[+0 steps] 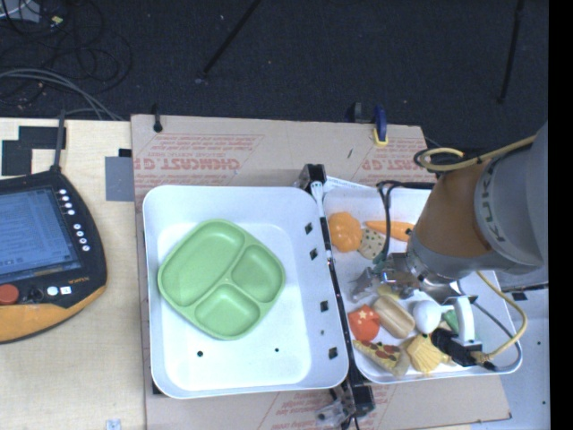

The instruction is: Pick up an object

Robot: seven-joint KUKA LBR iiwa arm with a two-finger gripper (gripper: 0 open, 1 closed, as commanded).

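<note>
Cardboard-topped bench, right bin (501, 370), tan roll (392, 314) lying diagonally, end effector (387, 274) above, grip state unclear

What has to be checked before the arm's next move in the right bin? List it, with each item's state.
1. Tool is over the right white bin, amid the toys: ok.
2. An object sits between the tool's tips: cannot tell, the wrist hides them.
3. Targets within reach: round orange toy fruit, red tomato-like toy, tan sausage-shaped toy, white egg-shaped toy: ok.
4. Room around the targets: not ok, the toys lie crowded together.
5. Loose yellow cable near the wrist, clear of the toys: cannot tell.
6. Green three-compartment plate in the left white bin, away from the arm: ok.
</note>
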